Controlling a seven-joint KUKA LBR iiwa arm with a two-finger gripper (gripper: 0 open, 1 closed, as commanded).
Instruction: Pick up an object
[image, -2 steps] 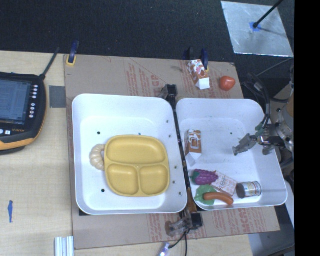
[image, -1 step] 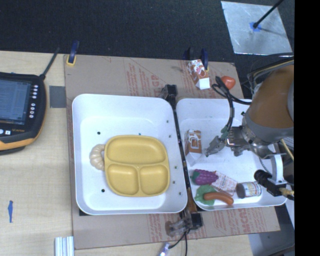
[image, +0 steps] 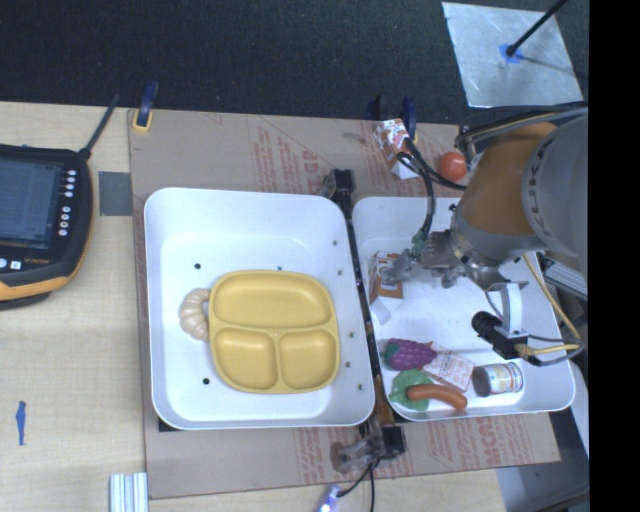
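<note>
Trouble I fear: my gripper (image: 398, 268) sits low over the small brown packet (image: 386, 280), fingers apart I think, and could push it away.

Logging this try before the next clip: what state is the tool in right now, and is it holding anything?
Tool: low over the right bin, beside a brown packet; open or shut cannot be told, and no hold on anything is visible.
</note>
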